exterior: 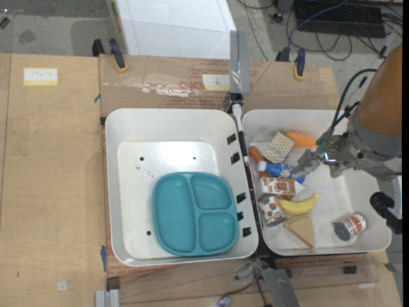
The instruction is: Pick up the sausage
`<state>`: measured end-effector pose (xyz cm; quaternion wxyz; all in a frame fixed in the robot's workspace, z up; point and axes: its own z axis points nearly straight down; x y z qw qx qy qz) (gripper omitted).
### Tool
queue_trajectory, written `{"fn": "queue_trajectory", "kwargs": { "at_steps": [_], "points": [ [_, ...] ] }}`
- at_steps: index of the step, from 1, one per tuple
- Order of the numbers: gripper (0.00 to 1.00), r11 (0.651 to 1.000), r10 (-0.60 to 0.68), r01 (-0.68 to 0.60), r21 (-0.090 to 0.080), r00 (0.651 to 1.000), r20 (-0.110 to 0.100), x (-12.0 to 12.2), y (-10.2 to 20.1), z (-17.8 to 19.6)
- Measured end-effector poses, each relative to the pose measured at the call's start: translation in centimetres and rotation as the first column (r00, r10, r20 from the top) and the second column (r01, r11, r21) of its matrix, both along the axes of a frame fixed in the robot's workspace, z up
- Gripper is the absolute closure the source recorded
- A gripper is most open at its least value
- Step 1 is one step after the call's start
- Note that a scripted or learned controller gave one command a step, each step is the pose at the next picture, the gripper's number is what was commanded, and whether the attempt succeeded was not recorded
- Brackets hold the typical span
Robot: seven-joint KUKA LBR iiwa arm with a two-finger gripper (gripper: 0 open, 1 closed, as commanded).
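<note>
sausage (pixel 255 153) left of hand (pixel 305 164), apart, right bin (pixel 377 235)

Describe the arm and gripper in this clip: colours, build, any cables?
The arm enters from the right: a broad orange band above a grey wrist section. Black cables loop down its left side toward the gripper, a dark grey metal assembly with a small blue-white light spot near its base. No markings are legible.

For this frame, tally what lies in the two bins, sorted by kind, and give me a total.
Tray: 1, the teal divided tray in the left bin.
Toy foods: 5, sausage, carrot, banana, cracker, bread wedge.
Cans: 2, and.
Bottle: 1, blue.
Carton: 1.
Total: 10.
</note>
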<state>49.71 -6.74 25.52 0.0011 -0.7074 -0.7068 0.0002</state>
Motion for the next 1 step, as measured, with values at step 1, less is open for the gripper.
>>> {"fn": "queue_trajectory", "kwargs": {
  "at_steps": [1],
  "points": [
    [0.0,0.999,0.047,-0.047,-0.001,0.999,0.002,6.12,3.5,-6.39]
  ]
}}
